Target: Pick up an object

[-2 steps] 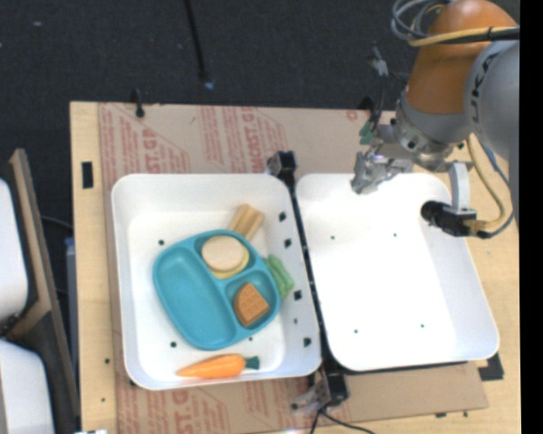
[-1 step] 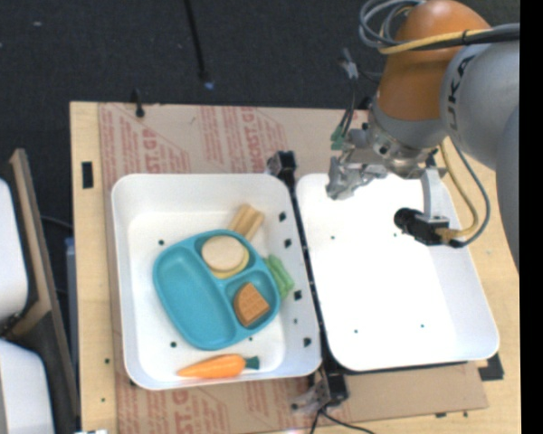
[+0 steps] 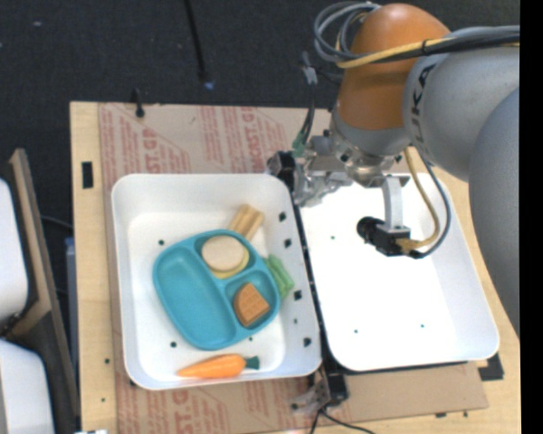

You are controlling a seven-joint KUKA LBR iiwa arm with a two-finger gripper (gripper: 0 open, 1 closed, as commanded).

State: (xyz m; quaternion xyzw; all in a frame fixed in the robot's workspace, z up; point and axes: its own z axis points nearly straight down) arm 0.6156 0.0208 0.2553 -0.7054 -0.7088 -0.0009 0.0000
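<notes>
Objects for the pick all sit in the left bin [image 3: 125, 242], centre-left of the frame. A blue divided tray [image 3: 185, 287] holds a round biscuit [image 3: 225, 253] and a brown toast slice [image 3: 252, 305]. A wooden block [image 3: 246, 220] lies at the tray's upper edge, a green piece [image 3: 281, 277] touches its right side, and a carrot [image 3: 213, 366] lies alone near the bin's lower wall.

The grey-and-orange arm [image 3: 462, 89] reaches in from the upper right. Its tool [image 3: 319, 177] is poised over the seam where the left bin meets the right bin [image 3: 407, 333], near their upper corners (whether it is open or closed cannot be told from this angle, and nothing is seen in its hold).

The risks from here look plain:

- **Rims:** a straight descent would likely land on the shared rims rather than on any item.
- **Tray:** it is wide and shallow, a poor fit for a narrow pinch, and a grab at the biscuit or toast could snag its dividers.
- **Block and green piece:** they crowd the tray, so a closing tool may nudge them aside.
- **Carrot:** it seems the safest target, well apart from the rest, though it hugs the wall and lies far across the desk [image 3: 190, 138] from the tool.
</notes>
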